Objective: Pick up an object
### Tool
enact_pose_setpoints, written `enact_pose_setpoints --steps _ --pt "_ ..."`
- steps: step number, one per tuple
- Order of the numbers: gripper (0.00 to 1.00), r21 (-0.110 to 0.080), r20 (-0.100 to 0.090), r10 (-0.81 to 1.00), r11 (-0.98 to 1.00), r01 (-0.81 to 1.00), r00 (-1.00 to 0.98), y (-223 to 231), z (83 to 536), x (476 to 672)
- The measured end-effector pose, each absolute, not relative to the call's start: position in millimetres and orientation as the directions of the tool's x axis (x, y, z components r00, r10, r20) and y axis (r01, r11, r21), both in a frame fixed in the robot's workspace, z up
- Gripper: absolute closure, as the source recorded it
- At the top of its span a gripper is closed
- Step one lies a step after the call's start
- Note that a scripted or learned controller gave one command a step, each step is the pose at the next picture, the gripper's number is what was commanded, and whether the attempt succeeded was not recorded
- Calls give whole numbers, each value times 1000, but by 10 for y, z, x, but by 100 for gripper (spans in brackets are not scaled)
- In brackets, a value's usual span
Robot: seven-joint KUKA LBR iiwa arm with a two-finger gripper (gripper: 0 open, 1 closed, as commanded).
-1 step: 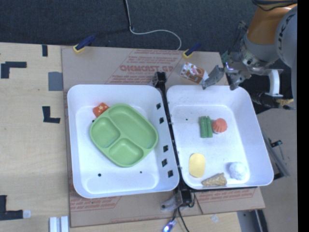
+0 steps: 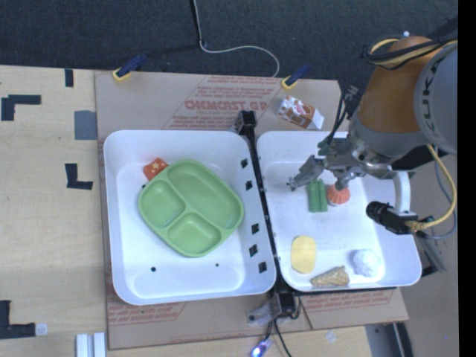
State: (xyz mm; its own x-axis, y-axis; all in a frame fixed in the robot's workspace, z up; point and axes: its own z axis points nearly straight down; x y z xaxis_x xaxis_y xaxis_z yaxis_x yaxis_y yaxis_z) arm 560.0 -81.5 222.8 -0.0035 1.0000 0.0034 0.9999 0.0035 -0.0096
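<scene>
**Claw over right bin, green block below**

Claw [image 2: 327, 175] hangs with fingers spread, holding nothing; small green oblong plastic block [image 2: 317, 197] lies just beneath, touching a small orange-red round toy [image 2: 340, 196] on its far side; block looks light, stiff, likely smooth; best pinched across its narrow width, mid-length.

Even, fairly bright overhead light falls on the desk [image 2: 44, 222]. The 2 white bins [image 2: 126, 274] are nearly washed out, with soft glare on their floors. Shadows are faint and short, as under the green tray [image 2: 191, 207]. Focus is slightly soft throughout; small print blurs.
</scene>
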Motion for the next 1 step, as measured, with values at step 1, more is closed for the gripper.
enact_pose_setpoints --steps 1 --pt "0 5 4 1000 9 1000 -9 -172 3241 4817"
